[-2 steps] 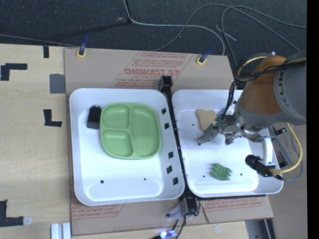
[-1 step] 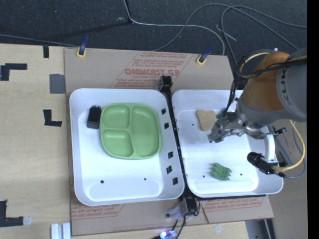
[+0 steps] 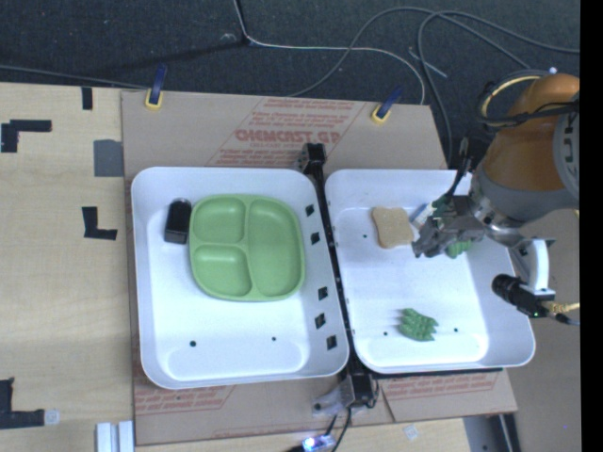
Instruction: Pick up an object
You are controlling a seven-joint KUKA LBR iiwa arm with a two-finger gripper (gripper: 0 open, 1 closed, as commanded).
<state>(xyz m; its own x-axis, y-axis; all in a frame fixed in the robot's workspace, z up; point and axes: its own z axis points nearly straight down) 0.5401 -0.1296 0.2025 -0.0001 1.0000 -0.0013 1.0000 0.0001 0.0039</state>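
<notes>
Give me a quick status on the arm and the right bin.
Gripper low in the right bin, a small green piece at its tip. Tan block just beside it. Green leafy piece lies apart, nearer the front. Nothing blocking.

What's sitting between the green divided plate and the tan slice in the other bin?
In the camera view, only white bin floor and the two bins' joined rims with black clips separate the green plate and tan slice.

red "CHEMCAST GP" print, cardboard sheet (image 3: 283, 135)
</notes>
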